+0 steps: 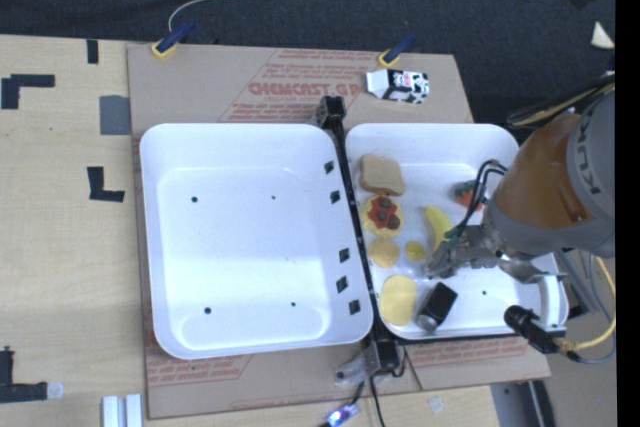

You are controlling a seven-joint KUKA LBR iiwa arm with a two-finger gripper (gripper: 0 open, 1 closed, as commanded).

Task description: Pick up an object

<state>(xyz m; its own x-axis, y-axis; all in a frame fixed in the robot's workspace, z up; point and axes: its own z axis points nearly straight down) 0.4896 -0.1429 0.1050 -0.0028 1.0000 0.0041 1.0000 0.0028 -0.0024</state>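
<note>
The arm (545, 190) reaches in from the right over the right bin (470, 147), its end effector (447, 257) low among the objects; whether it is apart or together I cannot tell. Just near of it lies a black block (436, 304), beside a yellow disc (398, 298). Left of it sit a yellow piece (436, 223), a red item (382, 212) and a tan bread slice (382, 174). The left bin (165, 215) adjoins.

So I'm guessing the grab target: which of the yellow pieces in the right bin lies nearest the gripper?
The long banana-shaped yellow piece, just left of the gripper. The small round yellow piece and the pale yellow disc lie farther left.
</note>
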